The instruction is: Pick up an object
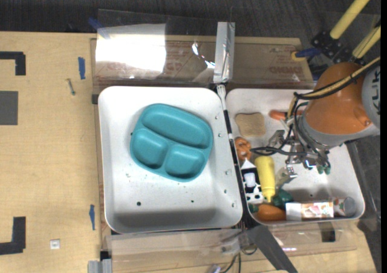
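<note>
The yellow bottle (265,173) is lying lengthwise near the left wall of the right bin (351,163), and it is the likeliest target, since the gripper (294,160) is hanging just beside it on its right. Whether the fingers are apart or together cannot be told from the camera view, because the wrist cabling and the orange band are crowding that area; nothing is visibly sitting between them. The bottle is appearing rigid, light and smooth-skinned, so it is likely to roll or slip under an off-centre pinch; the best hold is judged to be across its narrow width at mid-body, with the fingers straddling its long axis. Clutter is crowding it: a black-and-white item (251,184) is touching its left side, an orange piece (270,210) and something green are lying at its lower end, and a white tube (315,209) is resting along the bin's near wall. A tan pad (251,124) is lying further back. The left bin (121,193) is holding a teal divided tray (171,141), well apart from the arm.
</note>
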Motion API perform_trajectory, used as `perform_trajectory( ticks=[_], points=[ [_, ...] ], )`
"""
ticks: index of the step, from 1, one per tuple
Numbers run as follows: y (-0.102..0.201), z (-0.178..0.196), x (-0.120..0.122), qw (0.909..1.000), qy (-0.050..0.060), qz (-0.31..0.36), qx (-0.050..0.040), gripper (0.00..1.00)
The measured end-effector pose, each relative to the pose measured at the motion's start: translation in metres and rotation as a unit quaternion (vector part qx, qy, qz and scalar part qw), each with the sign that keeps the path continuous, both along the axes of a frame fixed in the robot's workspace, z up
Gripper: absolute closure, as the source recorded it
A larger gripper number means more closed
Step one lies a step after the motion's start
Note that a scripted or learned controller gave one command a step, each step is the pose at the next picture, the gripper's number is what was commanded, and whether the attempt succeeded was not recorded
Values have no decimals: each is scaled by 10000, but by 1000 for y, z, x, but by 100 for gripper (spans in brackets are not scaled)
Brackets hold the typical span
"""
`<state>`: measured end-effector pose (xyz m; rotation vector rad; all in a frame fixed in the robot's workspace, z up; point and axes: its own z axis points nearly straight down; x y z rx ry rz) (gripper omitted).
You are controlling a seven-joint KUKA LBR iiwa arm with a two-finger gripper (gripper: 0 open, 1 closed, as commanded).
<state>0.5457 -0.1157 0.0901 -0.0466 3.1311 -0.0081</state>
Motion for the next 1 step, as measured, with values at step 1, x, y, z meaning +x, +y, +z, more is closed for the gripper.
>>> perform_trajectory(
  ticks=[1],
  points=[
    [-27,2,-42,9955,-128,941,-30,0]
  ],
)
